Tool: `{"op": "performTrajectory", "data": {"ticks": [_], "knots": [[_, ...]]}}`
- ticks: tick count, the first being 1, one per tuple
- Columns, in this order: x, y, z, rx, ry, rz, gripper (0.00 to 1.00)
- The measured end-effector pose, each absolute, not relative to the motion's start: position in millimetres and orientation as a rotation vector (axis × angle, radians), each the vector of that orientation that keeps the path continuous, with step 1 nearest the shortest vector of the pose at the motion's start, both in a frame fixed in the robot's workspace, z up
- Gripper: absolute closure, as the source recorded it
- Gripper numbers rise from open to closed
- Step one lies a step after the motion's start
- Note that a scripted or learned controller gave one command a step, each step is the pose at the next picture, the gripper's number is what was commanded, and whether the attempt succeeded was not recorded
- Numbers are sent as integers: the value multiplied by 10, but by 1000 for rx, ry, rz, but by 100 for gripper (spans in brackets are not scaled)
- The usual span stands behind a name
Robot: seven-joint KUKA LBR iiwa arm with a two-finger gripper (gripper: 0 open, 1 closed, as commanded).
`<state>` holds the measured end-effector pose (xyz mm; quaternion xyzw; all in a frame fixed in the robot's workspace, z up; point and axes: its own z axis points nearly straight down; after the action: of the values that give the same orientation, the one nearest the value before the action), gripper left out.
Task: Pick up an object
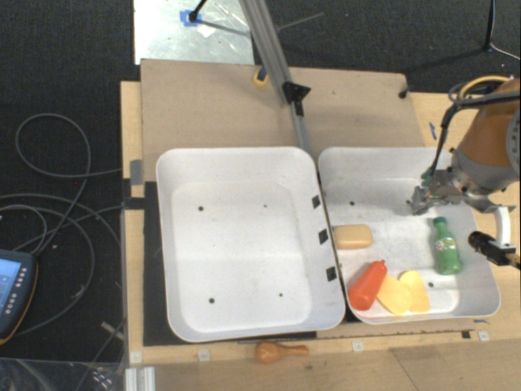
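Gripper [419, 201] hung above green bottle [445, 247] in right bin [383, 169]; jaws' state unclear. Best descend centred, squeeze across body.

Bench [358, 104]: brown board top, pale wood edges | left white bin [244, 243] and right white bin [383, 177] sit side by side, rims touching | small brown wooden piece [281, 350] lies on the front edge, just below the left bin
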<state>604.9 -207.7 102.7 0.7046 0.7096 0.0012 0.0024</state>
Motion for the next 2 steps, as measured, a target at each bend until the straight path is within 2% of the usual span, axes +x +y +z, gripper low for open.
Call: {"op": "performTrajectory", "data": {"ticks": [2], "knots": [[6143, -2150, 2194, 2209, 2223, 6, 100]]}}
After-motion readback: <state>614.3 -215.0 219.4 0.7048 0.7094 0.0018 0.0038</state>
